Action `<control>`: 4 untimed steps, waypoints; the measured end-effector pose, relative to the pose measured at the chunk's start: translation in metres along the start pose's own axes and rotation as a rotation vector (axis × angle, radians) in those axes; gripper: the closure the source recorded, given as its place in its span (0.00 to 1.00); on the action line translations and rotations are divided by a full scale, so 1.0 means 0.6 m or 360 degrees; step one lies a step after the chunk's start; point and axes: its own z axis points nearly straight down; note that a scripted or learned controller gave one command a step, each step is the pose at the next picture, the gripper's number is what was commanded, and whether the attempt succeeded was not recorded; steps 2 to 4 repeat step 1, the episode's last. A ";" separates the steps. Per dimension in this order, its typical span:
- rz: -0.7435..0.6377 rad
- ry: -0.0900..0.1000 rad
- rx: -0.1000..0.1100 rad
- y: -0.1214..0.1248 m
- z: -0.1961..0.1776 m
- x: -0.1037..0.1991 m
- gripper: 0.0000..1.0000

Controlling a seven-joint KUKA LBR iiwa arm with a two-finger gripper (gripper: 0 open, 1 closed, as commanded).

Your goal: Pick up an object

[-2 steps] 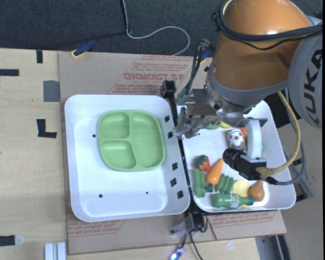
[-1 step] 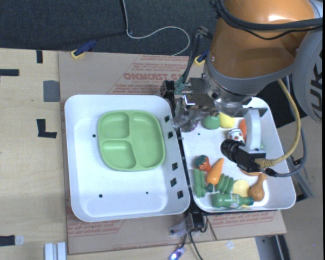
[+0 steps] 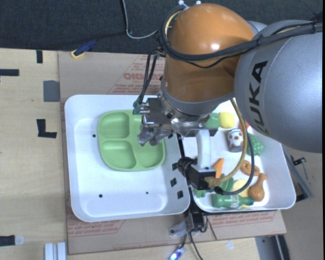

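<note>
My gripper (image 3: 150, 133) hangs under the big orange wrist, low over the right edge of a green divided plate (image 3: 119, 142) that lies in the left bin (image 3: 76, 161). The wrist hides much of the gripper, and nothing shows held in it. The right bin (image 3: 286, 196) holds several toy foods: a yellow piece (image 3: 226, 119), a white and red piece (image 3: 235, 140), an orange carrot (image 3: 219, 168), a brown ring (image 3: 248, 170), a tan squash (image 3: 257, 187) and a green piece (image 3: 234, 201). The arm covers the upper part of that bin.
Both bins rest on a cardboard sheet (image 3: 97, 75) on the bench. The ridge between the bins (image 3: 179, 186) runs just right of the gripper. White floor (image 3: 119, 191) shows below and left of the plate. A green leafy toy (image 3: 255, 144) lies by the right bin's far side.
</note>
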 end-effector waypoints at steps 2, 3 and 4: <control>0.0013 0.0004 -0.0024 0.003 -0.154 -0.090 1.00; 0.0013 0.0004 -0.0024 0.003 -0.154 -0.090 1.00; 0.0013 0.0004 -0.0024 0.003 -0.154 -0.090 1.00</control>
